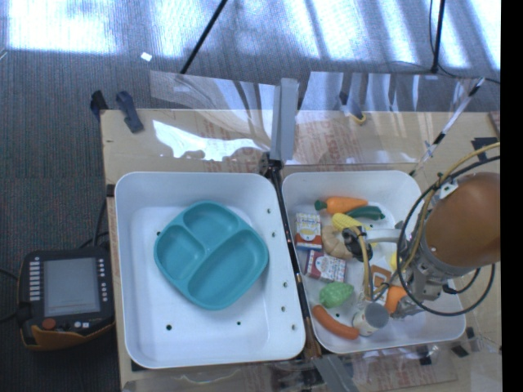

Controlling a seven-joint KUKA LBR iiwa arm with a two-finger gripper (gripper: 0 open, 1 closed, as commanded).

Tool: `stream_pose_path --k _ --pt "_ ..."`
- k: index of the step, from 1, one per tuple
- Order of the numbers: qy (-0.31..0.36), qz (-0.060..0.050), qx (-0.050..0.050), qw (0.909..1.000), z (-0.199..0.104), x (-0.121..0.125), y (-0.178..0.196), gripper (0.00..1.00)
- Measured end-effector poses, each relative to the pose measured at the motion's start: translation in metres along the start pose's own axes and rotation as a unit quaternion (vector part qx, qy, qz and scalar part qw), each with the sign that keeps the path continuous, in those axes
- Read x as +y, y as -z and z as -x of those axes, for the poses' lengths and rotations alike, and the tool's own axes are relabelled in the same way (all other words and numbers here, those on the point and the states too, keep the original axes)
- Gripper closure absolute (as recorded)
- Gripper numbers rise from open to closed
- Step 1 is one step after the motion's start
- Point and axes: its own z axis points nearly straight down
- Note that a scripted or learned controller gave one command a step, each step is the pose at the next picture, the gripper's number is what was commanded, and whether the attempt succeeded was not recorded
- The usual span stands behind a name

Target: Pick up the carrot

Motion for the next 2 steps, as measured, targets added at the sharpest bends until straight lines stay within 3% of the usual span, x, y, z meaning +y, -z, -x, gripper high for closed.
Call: stream_pose_path --k 2 --pt "0.012 -0.006 -0.004 0.9999 0.0004 -0.0159 0.0165 1.00"
